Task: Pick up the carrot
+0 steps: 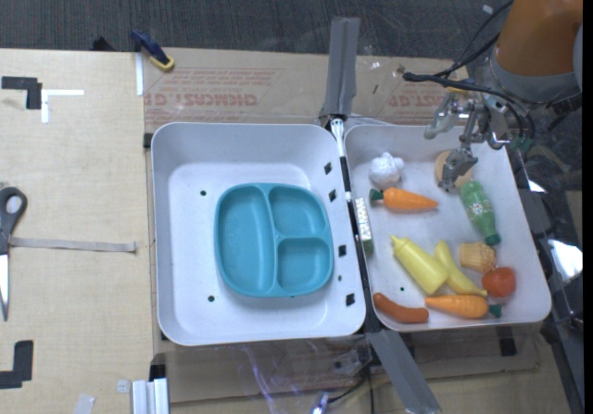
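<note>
The robot's gripper (460, 155) hangs at the frame's upper right over the right white bin (531, 245); whether its fingers are open I cannot tell. The orange plastic carrot (405, 201) lies just left-below, likely the next target.

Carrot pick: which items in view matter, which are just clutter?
Job: upper carrot, lower carrot, gripper, right bin.
Clutter: teal plate, left bin, green bottle, yellow bottle, banana, tomato, sausage, scissors.
</note>
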Action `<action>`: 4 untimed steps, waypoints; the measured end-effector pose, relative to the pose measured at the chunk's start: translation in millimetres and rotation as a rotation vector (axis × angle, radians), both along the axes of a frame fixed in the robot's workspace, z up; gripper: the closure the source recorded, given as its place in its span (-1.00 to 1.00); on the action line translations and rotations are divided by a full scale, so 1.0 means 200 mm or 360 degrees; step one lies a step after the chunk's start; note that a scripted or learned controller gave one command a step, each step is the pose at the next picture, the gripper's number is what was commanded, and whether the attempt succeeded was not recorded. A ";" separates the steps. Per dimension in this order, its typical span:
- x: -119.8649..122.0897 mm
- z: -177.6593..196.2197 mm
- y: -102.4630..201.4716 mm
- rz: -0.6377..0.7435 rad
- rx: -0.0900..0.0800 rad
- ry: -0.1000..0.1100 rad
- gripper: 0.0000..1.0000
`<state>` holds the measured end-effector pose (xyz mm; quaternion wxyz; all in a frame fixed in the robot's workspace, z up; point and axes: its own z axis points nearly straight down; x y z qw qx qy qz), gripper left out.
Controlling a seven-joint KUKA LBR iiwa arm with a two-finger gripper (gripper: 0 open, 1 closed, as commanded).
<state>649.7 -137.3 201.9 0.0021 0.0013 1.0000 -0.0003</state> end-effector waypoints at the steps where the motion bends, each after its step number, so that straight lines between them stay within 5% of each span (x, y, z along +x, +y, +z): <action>1: -0.12 -0.51 0.16 0.0089 -0.0001 0.0000 -1.00; 2: -0.24 -0.54 0.12 -0.0614 0.0001 0.0000 -1.00; 3: -0.19 -0.54 0.18 -0.0802 0.0002 -0.0001 -1.00; 4: -0.26 -0.55 0.20 -0.1763 0.0003 0.0003 -1.00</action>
